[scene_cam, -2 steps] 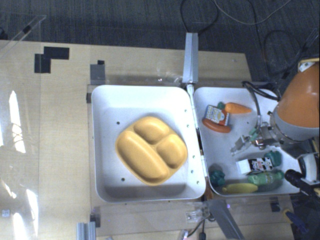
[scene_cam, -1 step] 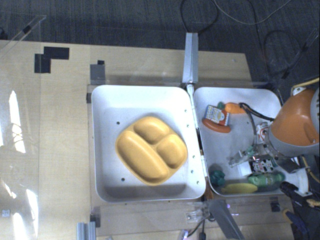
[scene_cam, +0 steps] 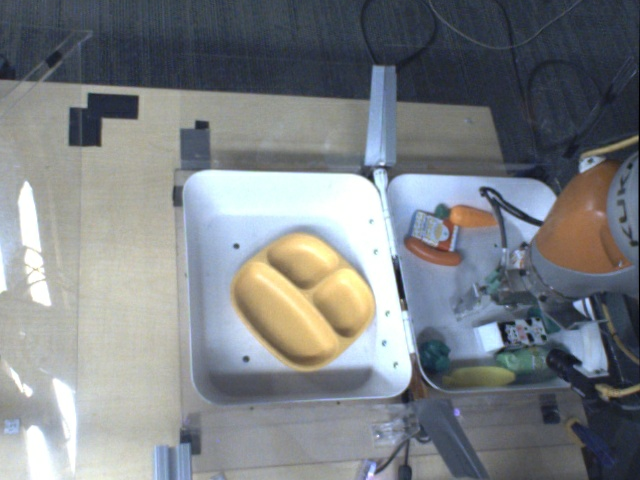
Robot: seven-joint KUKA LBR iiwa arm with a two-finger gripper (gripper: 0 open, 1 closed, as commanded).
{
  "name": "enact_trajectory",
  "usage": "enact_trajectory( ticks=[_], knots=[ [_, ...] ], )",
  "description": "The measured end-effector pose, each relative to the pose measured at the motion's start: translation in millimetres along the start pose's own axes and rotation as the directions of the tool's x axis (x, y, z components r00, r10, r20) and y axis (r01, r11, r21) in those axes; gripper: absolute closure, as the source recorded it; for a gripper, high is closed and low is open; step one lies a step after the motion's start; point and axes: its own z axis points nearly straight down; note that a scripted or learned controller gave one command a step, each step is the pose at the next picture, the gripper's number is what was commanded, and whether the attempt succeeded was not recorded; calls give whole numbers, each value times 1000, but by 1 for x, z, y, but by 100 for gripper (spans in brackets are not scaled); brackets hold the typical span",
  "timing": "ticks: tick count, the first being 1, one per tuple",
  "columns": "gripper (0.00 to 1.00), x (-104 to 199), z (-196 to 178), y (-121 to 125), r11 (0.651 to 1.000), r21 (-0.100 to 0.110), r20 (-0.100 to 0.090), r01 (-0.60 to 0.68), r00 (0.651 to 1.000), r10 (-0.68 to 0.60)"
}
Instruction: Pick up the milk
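Step in hand: the arm [scene_cam: 590,233] is reaching into the right bin [scene_cam: 420,196] from the right; it looks to be closing in on a pick, with nothing seen lifted yet.
Pincer: the pincer [scene_cam: 505,288] is hanging low over the middle of the right bin; whether it is gaping or closed, or gripping anything, cannot be told from this slant.
Milk: the likeliest candidate is the small white carton [scene_cam: 512,333] lying just below the pincer, near the bin's lower edge; its label is too small to read.
Next move: judging by this, the pincer is needing to shift toward that carton, straddle it and close.
Right bin: it is also holding a green-labelled box [scene_cam: 430,228], a carrot [scene_cam: 470,216], a sausage [scene_cam: 434,254], a banana [scene_cam: 478,376] and a dark green item [scene_cam: 434,353].
Left bin: the left bin [scene_cam: 215,208] is carrying a yellow three-part tray [scene_cam: 303,296].
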Motion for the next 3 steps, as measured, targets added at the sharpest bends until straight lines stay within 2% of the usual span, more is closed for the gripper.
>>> enact_trajectory(
  ticks=[1,2,3],
  knots=[
    [0,-27,4,-19,981,-10,-7,195,981,-195],
    [100,-28,-7,-17,981,-15,0,194,981,-194],
    [100,-28,-18,-14,980,-20,3,197,980,-197]
  ],
)
